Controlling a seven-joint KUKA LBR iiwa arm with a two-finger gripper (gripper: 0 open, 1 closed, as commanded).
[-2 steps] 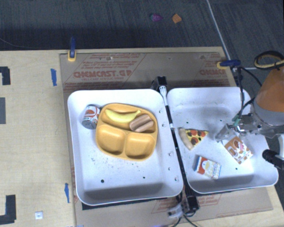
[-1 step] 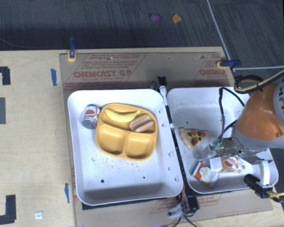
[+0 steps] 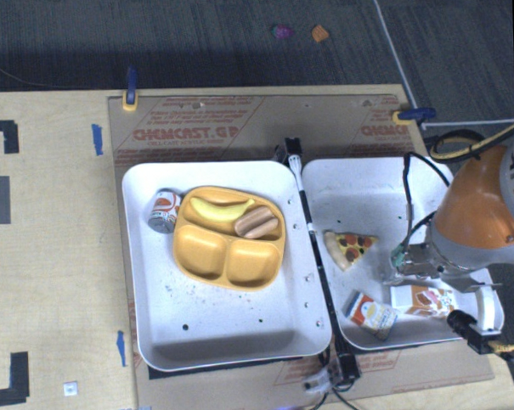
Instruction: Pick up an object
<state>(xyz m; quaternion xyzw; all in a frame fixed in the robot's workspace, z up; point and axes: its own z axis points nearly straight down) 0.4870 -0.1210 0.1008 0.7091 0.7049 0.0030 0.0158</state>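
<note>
Arm's gripper (image 3: 410,265) low in right bin (image 3: 366,176), finger state cannot be told; juice pouch (image 3: 424,300) at its 6 o'clock, pizza slice (image 3: 348,247) at 9, small carton (image 3: 370,314) at 7; nothing lifted yet.

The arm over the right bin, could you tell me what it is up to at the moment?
The arm reaches in from the right and hangs low over the right bin, above a flat food packet near the front. A small carton and a pizza slice lie close by. Nothing looks lifted yet. The left bin holds a yellow tray with a banana and hot dog, and a can beside it.
</note>
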